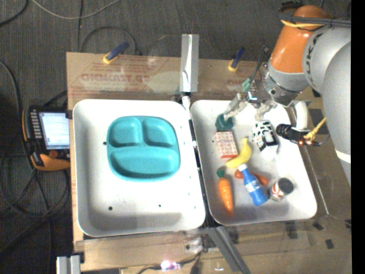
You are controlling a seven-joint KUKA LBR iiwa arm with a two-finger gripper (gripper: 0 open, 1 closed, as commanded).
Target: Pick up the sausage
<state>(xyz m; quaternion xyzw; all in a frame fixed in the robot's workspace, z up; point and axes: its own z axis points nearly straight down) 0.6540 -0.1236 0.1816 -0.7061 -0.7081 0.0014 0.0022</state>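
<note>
In the right bin (302, 170), the sausage (260, 179) looks like a small reddish-orange piece lying under the blue bottle (252, 187), with its ends showing on either side of the bottle. My gripper (234, 111) hangs over the bin's far left part, just above a dark green object (222, 121). It is well away from the sausage, which lies nearer the front. Nothing shows in its grasp.
Also in the right bin are a pink box (226, 144), a yellow banana (240, 156), a carrot (226, 193), a black-and-white object (263, 135) and a small can (280, 188). The left bin (91, 204) holds a teal divided plate (144, 147).
</note>
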